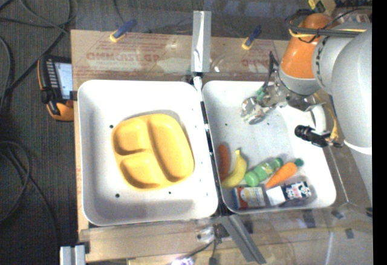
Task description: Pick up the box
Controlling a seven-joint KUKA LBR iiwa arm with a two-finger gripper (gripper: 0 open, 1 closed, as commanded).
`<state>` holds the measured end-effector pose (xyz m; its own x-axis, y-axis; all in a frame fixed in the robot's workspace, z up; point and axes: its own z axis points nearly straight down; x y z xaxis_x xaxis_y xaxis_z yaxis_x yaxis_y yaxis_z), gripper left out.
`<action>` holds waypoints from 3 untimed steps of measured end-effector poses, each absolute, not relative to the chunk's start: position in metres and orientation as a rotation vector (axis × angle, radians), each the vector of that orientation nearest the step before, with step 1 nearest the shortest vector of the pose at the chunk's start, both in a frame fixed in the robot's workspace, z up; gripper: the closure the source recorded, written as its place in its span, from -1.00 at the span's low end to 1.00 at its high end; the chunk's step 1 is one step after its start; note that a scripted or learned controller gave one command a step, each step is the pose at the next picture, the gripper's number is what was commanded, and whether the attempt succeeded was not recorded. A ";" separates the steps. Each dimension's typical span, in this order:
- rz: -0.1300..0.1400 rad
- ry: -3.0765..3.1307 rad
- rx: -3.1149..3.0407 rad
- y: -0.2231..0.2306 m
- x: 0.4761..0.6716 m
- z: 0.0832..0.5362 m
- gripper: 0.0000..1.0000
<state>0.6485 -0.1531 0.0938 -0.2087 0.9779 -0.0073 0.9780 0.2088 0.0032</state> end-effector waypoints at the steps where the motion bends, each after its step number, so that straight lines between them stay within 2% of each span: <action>1: -0.003 2.294 2.145 -0.072 0.656 0.184 1.00; 2: 0.002 2.453 1.965 -0.092 0.627 0.097 1.00; 3: 0.025 2.330 2.081 -0.099 0.601 0.095 1.00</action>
